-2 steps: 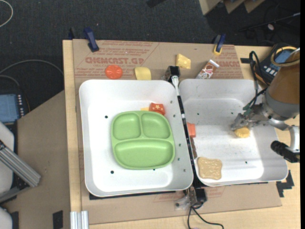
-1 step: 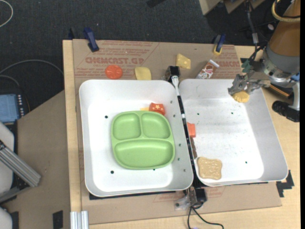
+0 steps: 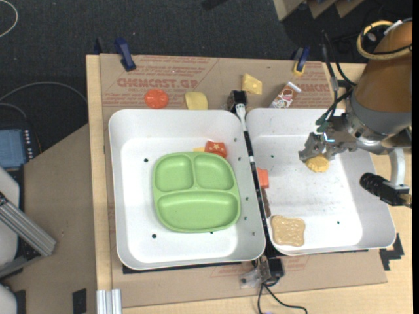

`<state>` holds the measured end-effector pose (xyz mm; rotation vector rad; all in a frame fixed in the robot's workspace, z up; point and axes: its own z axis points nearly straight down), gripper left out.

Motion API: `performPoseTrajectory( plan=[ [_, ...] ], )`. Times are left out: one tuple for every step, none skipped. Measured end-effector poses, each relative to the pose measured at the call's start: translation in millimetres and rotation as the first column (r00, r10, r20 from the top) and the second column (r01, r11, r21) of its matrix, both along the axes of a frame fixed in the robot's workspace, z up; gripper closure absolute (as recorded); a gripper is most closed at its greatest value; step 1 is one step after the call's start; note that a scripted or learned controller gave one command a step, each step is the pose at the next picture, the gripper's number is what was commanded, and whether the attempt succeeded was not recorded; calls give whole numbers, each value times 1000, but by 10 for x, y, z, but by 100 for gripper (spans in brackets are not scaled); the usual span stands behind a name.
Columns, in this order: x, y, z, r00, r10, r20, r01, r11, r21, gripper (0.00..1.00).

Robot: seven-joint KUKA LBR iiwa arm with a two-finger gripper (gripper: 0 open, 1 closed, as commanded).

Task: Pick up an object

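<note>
The gripper hangs low in the right bin, directly over a small yellow piece of toy food that lies on the bin floor near the back half. From this slanted view I cannot tell whether the tool is open, closed, or pinching anything, since its dark body covers the top of the piece. The main risk, as I judge it, is a glancing grasp: the piece is small, low and rounded, so it could squirt sideways across the smooth bin floor or be pushed down rather than caught. It looks roughly round, with only a slight long axis running left to right in the view, so it points no clear way. A tan slice of toy bread lies flat at the bin's near left corner, well apart.
</note>
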<state>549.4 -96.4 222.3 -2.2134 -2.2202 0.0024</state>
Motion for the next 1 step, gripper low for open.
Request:
performPoseTrajectory(
  plan=[
    [-229, 815, 188, 1000, 6, 3, -6, 1000, 2, 100]
  ],
)
